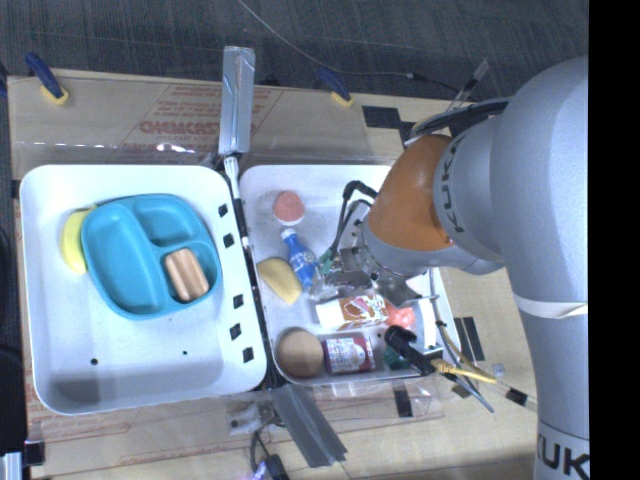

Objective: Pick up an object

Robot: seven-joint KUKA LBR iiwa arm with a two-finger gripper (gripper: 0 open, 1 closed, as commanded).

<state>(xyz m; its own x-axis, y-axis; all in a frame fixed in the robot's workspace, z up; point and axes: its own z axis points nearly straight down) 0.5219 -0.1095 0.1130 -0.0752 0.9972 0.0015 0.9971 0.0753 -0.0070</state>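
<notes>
My gripper (338, 268) is low in the right bin (262, 190), near its middle. It hangs just right of a small blue bottle (298, 255) and above a white packet with red and orange print (352, 310). A yellow lemon-shaped piece (280, 279) lies left of the bottle. A pink round lid (289, 206) sits toward the back. At the front lie a brown ball (297, 353) and a jar with a dark red label (348, 353). A small red piece (402, 318) lies beside the packet. The orange wrist hides the bin's right part.
The left bin (40, 298) holds a blue divided plate (135, 243) with a brown bread roll (186, 273) in one compartment. A yellow piece (72, 240) pokes out from under the plate's left edge. A ridge with black clips (238, 298) separates the bins.
</notes>
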